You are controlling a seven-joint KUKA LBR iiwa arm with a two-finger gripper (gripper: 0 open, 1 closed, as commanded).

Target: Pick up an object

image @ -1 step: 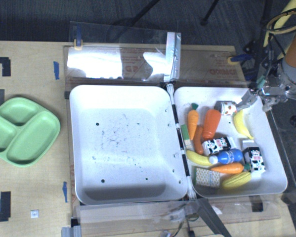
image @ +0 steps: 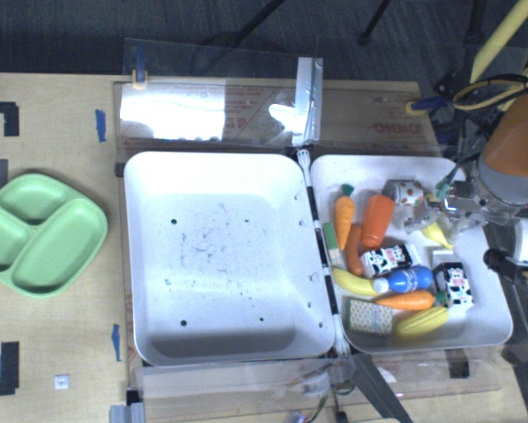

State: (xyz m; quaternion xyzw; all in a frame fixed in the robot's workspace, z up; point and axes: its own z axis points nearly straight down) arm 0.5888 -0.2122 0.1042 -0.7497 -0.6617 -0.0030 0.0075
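Lying carrot (image: pixel 375 221), tip up-right.

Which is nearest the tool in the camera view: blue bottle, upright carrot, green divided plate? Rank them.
Tool sits at the right bin's far right side.
1. Blue bottle, right bin, lower middle.
2. Upright carrot, right bin's left side.
3. Green divided plate, on the bench, far left.

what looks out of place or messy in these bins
Nothing looks spilled or broken. The toys are simply heaped together in the right bin: carrots, a banana and a blue bottle lie overlapping at odd angles. A green divided plate sits alone on the bench.
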